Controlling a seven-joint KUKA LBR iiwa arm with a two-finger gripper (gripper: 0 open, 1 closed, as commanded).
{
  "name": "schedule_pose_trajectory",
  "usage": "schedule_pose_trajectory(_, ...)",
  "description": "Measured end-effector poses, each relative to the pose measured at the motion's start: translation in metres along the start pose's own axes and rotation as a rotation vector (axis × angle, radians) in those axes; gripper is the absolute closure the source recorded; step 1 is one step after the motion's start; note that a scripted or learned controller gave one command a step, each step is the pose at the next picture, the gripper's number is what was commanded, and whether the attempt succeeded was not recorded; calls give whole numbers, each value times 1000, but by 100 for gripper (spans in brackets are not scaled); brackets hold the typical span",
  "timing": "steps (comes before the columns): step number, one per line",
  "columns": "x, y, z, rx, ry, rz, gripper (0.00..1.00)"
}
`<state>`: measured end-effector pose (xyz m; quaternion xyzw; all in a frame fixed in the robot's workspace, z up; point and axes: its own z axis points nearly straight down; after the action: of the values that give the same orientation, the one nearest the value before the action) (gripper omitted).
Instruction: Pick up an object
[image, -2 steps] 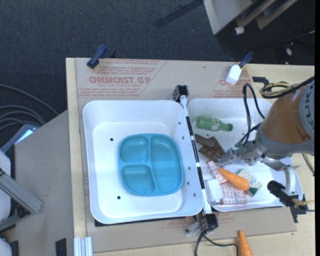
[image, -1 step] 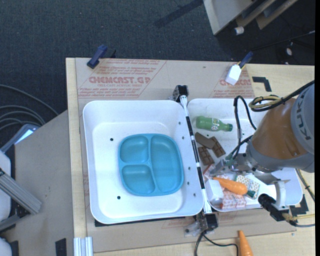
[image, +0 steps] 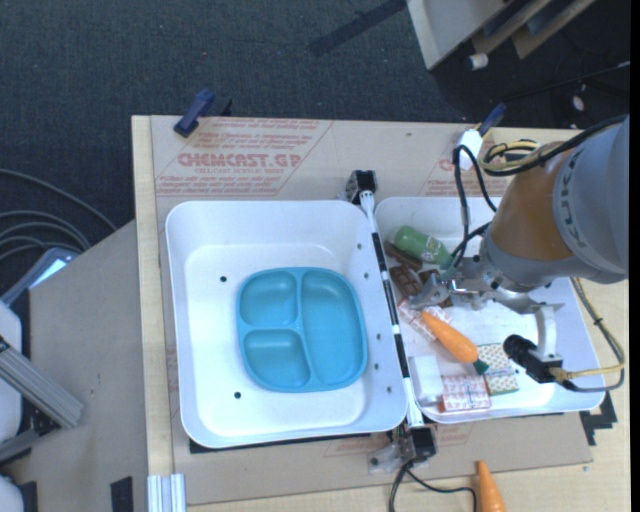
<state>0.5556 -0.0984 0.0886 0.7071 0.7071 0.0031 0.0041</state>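
Gripper sits low in the right bin, above the orange carrot; its state I cannot tell. Best centre over the carrot, straddling its width before lifting

Just one camera here, fixed above the table and looking down at a slant. It sits far enough back to catch both bins, left bin and right bin, plus dark floor past the far edge. The arm comes in from the right.
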Motion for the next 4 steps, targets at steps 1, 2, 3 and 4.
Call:
schedule_pose_trajectory(1, 4, -39, 0, 0, 0, 1, 0)
schedule_pose_trajectory(2, -2, -62, 0, -1, 1, 1, 0)
schedule_pose_trajectory(3, -1, -61, -10, -3, 2, 0, 100)
schedule_pose_trajectory(4, -1, -61, -10, -2, 2, 0, 0)
